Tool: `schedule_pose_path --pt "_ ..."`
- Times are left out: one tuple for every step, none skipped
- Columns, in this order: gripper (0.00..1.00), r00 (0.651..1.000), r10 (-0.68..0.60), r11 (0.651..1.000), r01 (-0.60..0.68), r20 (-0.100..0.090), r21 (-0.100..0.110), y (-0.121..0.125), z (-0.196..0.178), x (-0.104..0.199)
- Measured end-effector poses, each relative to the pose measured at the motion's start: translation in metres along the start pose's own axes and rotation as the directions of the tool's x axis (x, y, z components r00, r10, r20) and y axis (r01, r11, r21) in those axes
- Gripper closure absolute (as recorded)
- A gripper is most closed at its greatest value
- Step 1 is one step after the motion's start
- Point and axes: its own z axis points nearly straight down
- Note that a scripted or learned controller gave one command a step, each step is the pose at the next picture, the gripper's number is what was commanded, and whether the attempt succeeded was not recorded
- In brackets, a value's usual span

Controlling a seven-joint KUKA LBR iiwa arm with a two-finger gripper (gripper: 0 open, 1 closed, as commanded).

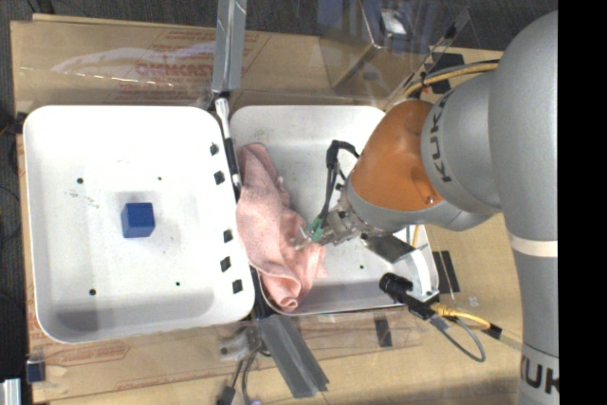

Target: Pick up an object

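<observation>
A crumpled pink cloth (pixel 270 228) lies along the left side of the right bin (pixel 303 123), reaching to its front wall. My gripper (pixel 318 232) is low in the right bin, at the cloth's right edge, and its tips look to touch the fabric. The arm's orange wrist covers most of the gripper. A small blue cube (pixel 138 219) sits alone on the floor of the left bin (pixel 57 133), far from the gripper.
A divider with black clips (pixel 228 204) separates the two bins. A clear plastic piece (pixel 379 43) stands behind the right bin. Cardboard (pixel 114 62) lies under the bins. The grey arm fills the right side.
</observation>
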Motion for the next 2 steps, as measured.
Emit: schedule_pose_path --pt "1.00 0.999 -0.034 0.999 0.034 0.002 -0.003 0.082 -0.186 -0.003" --pt "1.00 0.945 -0.328 0.945 0.328 0.002 -0.002 0.145 -0.138 0.007"
